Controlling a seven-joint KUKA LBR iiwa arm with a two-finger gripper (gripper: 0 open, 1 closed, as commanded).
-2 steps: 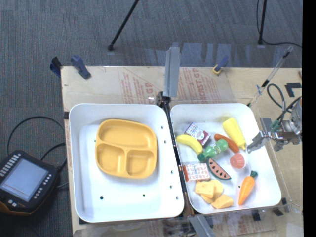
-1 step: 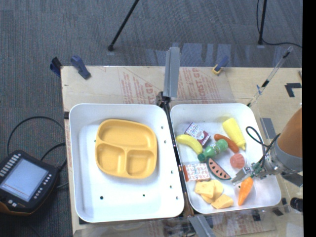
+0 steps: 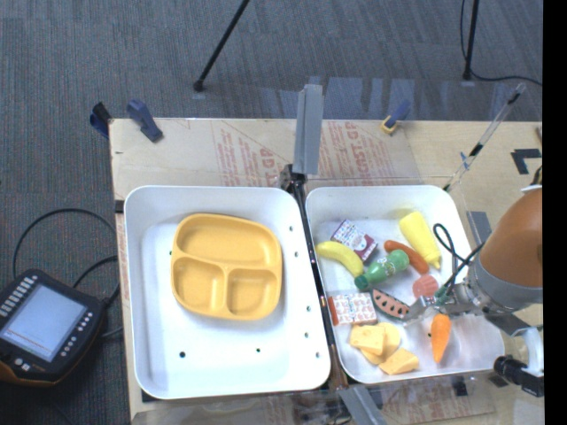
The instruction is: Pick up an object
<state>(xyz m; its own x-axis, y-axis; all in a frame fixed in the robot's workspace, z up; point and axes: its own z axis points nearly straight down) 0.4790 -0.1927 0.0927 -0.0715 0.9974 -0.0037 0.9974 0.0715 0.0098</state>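
From where I stand the arm leans in over the lower right corner of the right-hand bin (image 3: 443, 197), and its tool (image 3: 434, 306) sits low among the toy food there. How the tool is set, wide or narrow, I cannot tell; it is small and dark metal against the clutter, and nothing can be seen clamped in it.

The thing closest to it is the toy carrot (image 3: 439, 337), lying just below the tool tip, near touching. Its long axis runs almost straight up and down the view, thick end toward the tool and the point toward the bin's front wall. I would judge that to be the likeliest target, and the grasp would want to close across that axis, from the sides.

A small pink-red round piece (image 3: 425, 285) lies just above and left of the tool, and a watermelon slice (image 3: 391, 303) lies further left. The yellow cheese wedges (image 3: 384, 346) sit left of the carrot, a little apart. The banana (image 3: 341, 257), the corn cob (image 3: 419, 238) and the green bottle-shaped toy (image 3: 383, 271) lie further up the bin, away from the tool.

The left bin (image 3: 146, 343) carries a yellow divided plate (image 3: 228, 266), well apart from the arm.
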